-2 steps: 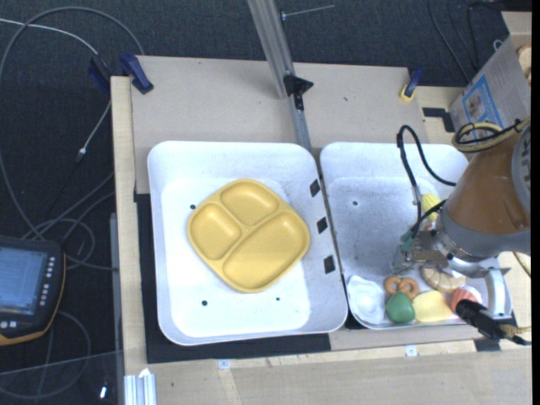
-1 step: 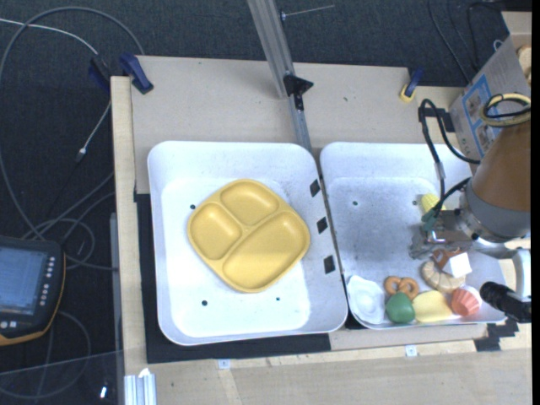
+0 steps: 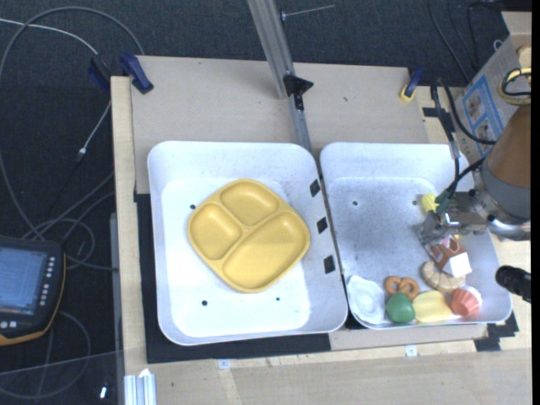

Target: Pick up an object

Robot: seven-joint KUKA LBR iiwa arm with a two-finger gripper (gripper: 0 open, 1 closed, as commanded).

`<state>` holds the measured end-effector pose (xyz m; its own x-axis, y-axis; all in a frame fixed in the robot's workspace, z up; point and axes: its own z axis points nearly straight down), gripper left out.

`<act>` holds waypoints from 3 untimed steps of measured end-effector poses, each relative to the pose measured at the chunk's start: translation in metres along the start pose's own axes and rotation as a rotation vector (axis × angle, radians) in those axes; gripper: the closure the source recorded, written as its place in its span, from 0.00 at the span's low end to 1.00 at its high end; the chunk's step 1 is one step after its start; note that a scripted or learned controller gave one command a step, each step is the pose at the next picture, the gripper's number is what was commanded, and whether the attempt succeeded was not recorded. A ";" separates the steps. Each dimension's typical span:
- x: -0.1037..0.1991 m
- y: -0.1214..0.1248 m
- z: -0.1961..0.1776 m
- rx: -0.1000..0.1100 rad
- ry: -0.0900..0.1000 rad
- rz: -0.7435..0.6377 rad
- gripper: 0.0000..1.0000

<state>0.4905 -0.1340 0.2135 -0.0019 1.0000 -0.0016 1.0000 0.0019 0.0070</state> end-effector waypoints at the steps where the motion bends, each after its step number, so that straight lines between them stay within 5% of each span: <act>1: 0.000 0.001 -0.007 0.004 0.001 0.000 1.00; 3: 0.103 0.043 0.003 0.005 0.004 -0.006 1.00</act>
<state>0.5331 -0.0305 0.2102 -0.0081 1.0000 0.0019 1.0000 0.0081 0.0018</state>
